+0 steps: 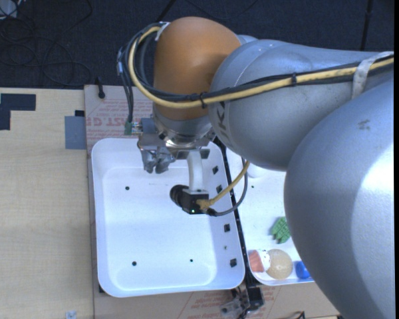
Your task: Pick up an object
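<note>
My gripper (157, 162) hangs over the back part of the left white bin (153, 244), close under the arm's orange band (189, 58). I see nothing held in it. In the right bin (265, 195), near its front edge, lie a green object (280, 229), a beige round object (277, 264), a red-orange piece (255, 260) and a small blue piece (301, 270). The arm's large grey body hides most of the right bin.
A black fitting with a yellow cable (188, 199) hangs from the wrist over the left bin's middle. A black divider strip (228, 228) runs between the two bins. Brown cardboard (33, 198) lies flat to the left of the bins.
</note>
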Robot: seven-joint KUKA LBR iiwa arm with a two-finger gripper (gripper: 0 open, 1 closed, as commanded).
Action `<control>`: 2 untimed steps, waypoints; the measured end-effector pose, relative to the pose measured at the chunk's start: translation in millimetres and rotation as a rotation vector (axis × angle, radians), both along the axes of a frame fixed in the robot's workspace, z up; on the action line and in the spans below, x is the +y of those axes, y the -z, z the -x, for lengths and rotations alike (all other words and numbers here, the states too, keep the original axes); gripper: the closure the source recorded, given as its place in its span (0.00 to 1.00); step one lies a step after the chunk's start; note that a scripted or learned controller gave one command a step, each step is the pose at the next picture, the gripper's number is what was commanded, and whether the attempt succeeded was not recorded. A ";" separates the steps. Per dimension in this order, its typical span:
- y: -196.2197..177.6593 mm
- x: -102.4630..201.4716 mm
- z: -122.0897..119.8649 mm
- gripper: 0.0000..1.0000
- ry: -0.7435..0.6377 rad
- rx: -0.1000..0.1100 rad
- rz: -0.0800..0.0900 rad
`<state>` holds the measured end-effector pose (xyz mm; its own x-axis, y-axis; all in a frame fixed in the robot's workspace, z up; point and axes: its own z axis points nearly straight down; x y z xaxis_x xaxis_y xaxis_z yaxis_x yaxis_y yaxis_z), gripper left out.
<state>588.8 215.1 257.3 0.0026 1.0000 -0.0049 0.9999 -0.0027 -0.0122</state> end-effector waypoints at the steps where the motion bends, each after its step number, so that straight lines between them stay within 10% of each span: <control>1: 18.0 28.3 -10.7 1.00 -0.004 -0.009 -0.003; 2: 10.5 28.4 -56.3 1.00 -0.006 -0.012 -0.004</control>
<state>645.1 243.5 246.8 -0.0029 1.0000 -0.0010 1.0000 0.0029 -0.0001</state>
